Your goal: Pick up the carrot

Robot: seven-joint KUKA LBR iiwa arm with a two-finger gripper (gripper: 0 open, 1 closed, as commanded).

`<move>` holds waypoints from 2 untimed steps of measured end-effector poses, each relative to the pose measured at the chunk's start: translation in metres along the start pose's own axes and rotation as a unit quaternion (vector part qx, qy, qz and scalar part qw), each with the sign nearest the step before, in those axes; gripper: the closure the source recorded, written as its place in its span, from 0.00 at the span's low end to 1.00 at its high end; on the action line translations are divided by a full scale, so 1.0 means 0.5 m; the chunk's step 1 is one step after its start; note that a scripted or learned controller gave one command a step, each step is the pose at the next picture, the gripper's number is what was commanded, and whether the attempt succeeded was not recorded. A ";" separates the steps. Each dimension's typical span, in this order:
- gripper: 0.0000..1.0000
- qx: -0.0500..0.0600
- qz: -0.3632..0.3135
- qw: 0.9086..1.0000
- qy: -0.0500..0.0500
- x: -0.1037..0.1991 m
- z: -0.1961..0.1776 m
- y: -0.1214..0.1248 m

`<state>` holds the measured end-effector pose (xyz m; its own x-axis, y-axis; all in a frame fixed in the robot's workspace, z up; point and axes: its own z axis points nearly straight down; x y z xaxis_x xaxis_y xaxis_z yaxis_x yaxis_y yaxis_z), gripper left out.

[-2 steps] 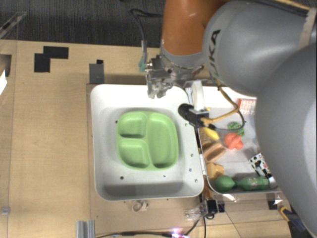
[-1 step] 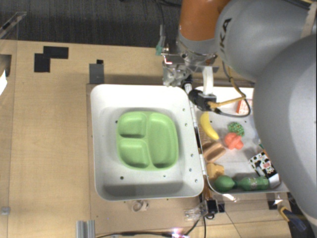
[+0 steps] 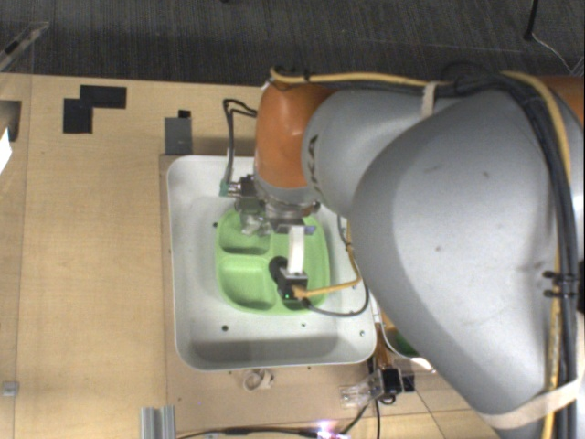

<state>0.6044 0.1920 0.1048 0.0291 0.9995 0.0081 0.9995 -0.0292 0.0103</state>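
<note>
Gripper (image 3: 256, 219) hangs low over the green tray (image 3: 242, 280) in the white bin (image 3: 186, 245) — open or closed, I can't tell — and where the carrot lies I can't tell either, so the pick looks undone.

You cannot tell where the carrot lies, nor its pose or state. The big grey arm (image 3: 457, 245) covers nearly everything to the right of the left bin (image 3: 187, 282), and that bin's far right corner as well. In the left bin a light green tray (image 3: 239, 277) with compartments lies on the white floor, and the orange-banded wrist hangs over the tray's far half, hiding whatever is beneath it
</note>
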 end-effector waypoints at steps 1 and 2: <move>0.00 0.000 0.000 1.000 0.000 0.001 -0.001 0.000; 1.00 -0.002 0.000 1.000 0.001 0.003 -0.023 0.004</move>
<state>0.6063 0.1931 0.1164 0.0285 0.9995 0.0098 0.9995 -0.0286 0.0149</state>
